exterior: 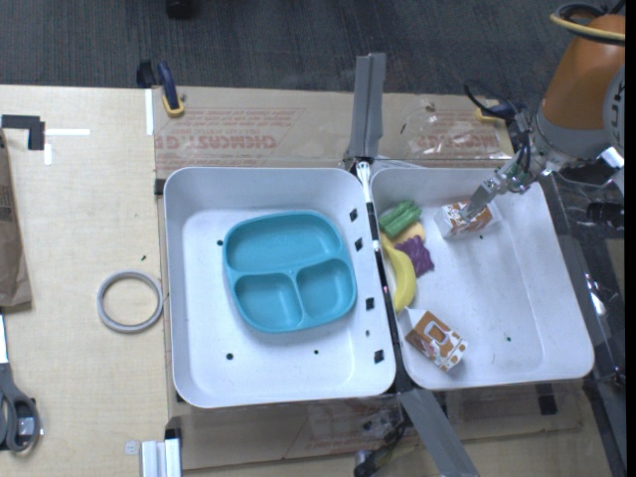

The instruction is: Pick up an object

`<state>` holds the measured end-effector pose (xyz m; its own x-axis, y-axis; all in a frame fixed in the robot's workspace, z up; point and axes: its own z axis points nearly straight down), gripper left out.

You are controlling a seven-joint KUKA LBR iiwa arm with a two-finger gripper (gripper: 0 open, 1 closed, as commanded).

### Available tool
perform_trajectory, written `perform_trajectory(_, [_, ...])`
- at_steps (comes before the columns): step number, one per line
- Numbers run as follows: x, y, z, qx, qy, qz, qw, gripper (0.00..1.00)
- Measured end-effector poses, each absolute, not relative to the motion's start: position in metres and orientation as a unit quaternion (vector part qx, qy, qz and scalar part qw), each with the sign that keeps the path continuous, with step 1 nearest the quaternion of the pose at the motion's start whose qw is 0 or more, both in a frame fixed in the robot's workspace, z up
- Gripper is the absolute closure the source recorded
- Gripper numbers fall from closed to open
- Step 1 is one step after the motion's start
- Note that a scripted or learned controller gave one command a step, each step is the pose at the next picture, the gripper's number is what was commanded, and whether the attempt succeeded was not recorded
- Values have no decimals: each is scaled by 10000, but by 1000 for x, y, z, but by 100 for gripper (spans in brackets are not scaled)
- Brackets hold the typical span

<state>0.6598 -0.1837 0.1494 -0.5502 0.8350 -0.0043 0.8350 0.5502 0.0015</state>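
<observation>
The arm [581, 78] enters from the right, its orange band above the wrist, and reaches down into the right bin [556, 336]. The gripper [481, 204] sits low over the bin's upper part, near the back wall. Its fingers [489, 193] slant down and to the left, and their tips meet the top edge of a small packet [465, 219], white with brown and red print. The packet lies on the bin floor directly under and just left of the fingertips, touching them. Whether the fingers are parted, closed, or gripping the packet cannot be told: the tips are small and blurred against the packet.

Along the right bin's left wall lie a green item [399, 216], a purple item [419, 256] just below it, and a yellow banana [402, 277] curving down beside the wall. All three are well apart from the gripper. A second brown-and-white carton [435, 340] lies near the bin's front left corner.

The left bin [189, 296] holds a blue divided tray [289, 270] with three compartments, lying flat in the middle.

On the bench to the left of the bins rests a grey ring [130, 300]. A pair of scissors [16, 415] lies at the bench's lower left edge.
</observation>
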Motion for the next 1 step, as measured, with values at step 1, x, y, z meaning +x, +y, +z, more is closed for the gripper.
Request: perform_trajectory(1, [633, -132, 111, 4546, 8906, 26, 129, 0])
